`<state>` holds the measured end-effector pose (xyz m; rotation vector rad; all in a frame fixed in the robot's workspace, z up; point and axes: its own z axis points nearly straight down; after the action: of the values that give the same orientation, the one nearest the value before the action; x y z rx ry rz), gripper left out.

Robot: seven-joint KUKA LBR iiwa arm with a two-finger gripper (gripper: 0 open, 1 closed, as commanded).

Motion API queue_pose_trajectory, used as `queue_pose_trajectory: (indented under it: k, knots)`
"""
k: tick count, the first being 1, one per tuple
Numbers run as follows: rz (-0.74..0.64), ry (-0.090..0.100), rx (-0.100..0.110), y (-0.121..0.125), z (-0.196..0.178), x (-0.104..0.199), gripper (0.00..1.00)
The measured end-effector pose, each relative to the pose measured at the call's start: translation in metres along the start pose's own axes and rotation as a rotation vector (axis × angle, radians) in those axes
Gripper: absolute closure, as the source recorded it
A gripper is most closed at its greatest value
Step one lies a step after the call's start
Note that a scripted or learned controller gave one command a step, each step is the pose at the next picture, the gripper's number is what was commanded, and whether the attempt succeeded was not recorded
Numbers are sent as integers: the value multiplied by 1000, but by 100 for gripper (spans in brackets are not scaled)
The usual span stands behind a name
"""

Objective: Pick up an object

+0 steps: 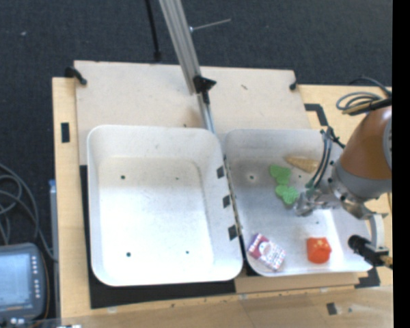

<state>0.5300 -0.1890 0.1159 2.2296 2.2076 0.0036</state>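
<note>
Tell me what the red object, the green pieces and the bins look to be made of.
Red object: probably plastic or rubber; saturated, even colour, blocky shape. Green pieces: likely soft plastic or foam; flat, matte, irregular outlines. Bins: apparently moulded white plastic; rounded corners, smooth, slightly speckled surface. The blur leaves all three open.

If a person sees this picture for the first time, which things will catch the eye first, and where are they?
The orange-banded arm reaches in from the right, with its gripper low over the right bin, beside a green object. Toward that bin's near edge lie a bright red object and a small red-and-white packet. A tan piece sits near the far side, and the left bin stands alongside.
</note>
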Motion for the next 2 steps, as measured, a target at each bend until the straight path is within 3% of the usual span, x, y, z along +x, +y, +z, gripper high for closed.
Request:
queue_pose_trajectory:
  k: [2]
  knots:
    - [-14,-1,-4,9,-98,8,100]
